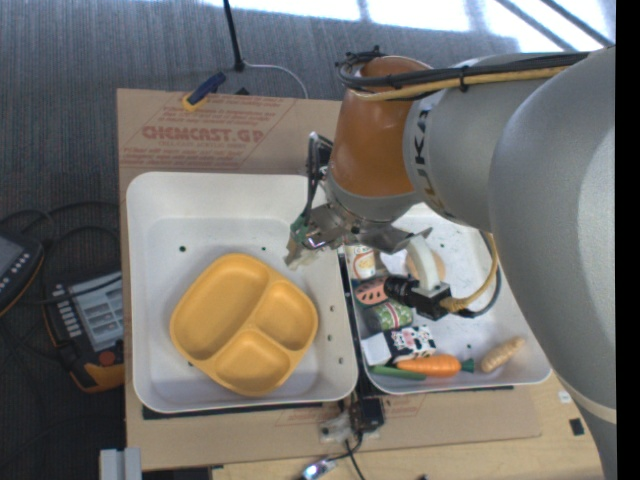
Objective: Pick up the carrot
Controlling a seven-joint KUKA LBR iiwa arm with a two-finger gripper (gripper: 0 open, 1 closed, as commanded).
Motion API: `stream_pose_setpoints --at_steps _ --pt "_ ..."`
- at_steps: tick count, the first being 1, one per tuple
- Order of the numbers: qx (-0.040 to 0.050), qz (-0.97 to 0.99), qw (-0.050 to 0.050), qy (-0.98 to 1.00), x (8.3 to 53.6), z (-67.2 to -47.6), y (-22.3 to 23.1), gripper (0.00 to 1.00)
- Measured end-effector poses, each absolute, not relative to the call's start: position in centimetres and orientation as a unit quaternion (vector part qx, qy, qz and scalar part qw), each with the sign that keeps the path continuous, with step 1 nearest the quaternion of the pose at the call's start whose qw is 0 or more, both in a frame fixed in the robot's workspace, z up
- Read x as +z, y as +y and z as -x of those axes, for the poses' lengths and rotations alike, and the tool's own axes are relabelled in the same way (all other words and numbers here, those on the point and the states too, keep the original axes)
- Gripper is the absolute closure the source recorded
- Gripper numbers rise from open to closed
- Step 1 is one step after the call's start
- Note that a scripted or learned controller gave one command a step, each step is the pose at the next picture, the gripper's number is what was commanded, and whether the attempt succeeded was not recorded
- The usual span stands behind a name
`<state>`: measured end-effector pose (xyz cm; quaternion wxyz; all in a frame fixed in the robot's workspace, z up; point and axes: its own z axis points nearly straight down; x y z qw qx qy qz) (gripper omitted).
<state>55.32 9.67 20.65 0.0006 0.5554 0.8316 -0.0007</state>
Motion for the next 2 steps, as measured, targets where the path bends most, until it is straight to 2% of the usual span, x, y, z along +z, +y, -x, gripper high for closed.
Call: stream_pose_setpoints --at_steps 1,2 --pt "-0.0005 -0.416 0.001 0.910 21.9 -54.4 -0.5 1.00" --pt "0.0014 -0.361 0.009 0.933 11.0 -59.2 -9.5 1.00"
